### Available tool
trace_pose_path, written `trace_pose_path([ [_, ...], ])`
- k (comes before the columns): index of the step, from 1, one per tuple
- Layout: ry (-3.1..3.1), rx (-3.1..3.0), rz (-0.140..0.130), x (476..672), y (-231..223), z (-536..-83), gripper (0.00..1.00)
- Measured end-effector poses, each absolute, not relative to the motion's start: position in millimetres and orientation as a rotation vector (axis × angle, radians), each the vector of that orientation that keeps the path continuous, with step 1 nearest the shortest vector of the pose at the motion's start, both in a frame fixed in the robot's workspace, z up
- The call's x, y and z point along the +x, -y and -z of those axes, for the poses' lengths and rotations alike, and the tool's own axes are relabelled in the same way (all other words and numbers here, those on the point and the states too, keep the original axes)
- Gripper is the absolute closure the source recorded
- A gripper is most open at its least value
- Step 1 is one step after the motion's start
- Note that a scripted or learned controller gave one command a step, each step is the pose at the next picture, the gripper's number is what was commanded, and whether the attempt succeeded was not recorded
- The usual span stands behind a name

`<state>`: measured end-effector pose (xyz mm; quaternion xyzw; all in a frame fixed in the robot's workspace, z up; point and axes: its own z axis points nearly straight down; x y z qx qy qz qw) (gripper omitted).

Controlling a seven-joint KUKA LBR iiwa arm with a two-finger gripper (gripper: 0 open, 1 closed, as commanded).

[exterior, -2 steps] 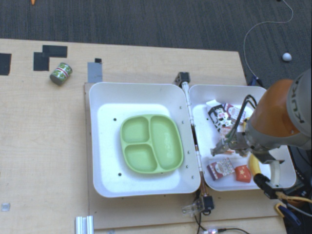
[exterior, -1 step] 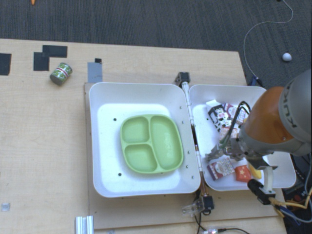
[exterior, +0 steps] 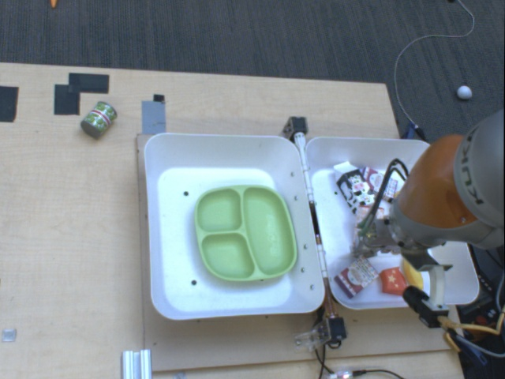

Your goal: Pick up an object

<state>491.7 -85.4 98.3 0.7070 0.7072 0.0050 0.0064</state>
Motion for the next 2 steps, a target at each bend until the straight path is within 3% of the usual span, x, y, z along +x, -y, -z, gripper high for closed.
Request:
trace_pose_path([
  [1,-2.214,2.212,-0.015,491.6,85,-98,0.0],
  [2,-2.213,2.209,-0.021,493.3,85,-109,1.0],
])
